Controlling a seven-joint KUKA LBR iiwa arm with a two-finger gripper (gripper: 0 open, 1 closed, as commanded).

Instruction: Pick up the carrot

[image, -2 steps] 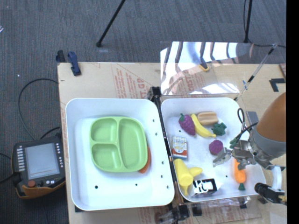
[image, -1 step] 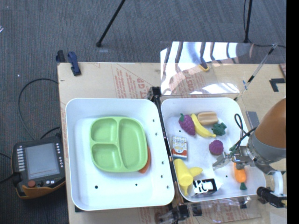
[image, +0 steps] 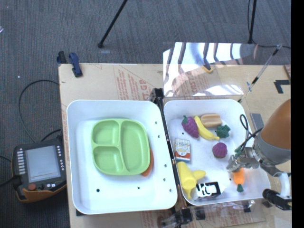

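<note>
**Carrot: lower right of frame, right bin**

We see the carrot (image: 239, 176) as a small orange toy with a green tip at its lower end. It lies in the right bin's (image: 237, 109) lower right corner, close to the right wall, roughly upright in the frame. Its upper end is partly covered by gripper hardware; we can't tell if they touch.
</note>
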